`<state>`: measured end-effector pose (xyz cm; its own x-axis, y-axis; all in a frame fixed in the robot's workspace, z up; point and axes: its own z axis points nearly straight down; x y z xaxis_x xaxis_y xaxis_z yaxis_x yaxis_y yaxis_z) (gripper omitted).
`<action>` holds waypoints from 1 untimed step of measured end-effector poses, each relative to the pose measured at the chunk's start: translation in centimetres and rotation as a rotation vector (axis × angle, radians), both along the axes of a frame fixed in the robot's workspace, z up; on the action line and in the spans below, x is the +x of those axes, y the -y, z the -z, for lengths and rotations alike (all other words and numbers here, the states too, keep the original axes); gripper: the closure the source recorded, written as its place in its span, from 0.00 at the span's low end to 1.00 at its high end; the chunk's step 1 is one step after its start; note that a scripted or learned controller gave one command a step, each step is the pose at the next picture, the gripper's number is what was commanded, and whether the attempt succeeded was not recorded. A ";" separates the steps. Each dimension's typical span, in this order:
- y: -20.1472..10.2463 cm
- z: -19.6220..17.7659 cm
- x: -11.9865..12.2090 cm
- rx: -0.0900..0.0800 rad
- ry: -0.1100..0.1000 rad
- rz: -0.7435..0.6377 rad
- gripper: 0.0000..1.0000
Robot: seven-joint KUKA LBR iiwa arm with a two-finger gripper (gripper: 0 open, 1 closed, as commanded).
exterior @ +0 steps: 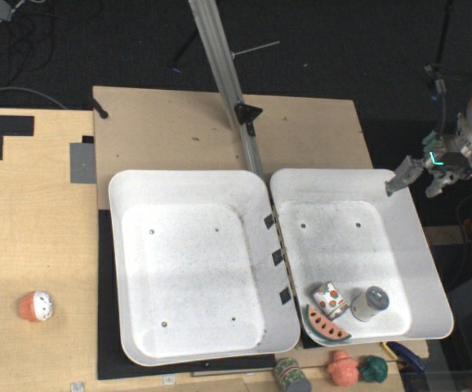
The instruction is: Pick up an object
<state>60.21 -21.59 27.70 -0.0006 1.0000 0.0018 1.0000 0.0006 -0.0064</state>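
— Where's my gripper (420, 178)?
— Over the right bin's (342, 188) far right rim, fingers apart, carrying nothing.
— So I'm only at the approach?
— I'd say so. The grey cup (370, 303) lies near the bin's front edge; next, swing there and descend.

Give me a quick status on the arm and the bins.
Gripper open, holding nothing, over right bin's far right corner. Watermelon slice, patterned piece, grey cylinder clustered in its near end. Nothing between.
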 end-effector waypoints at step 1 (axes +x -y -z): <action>0.0 -0.3 0.1 -0.002 0.004 -0.003 0.00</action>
<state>60.30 -21.55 27.98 -0.0039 1.0000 0.0001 1.0000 0.0039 -0.0023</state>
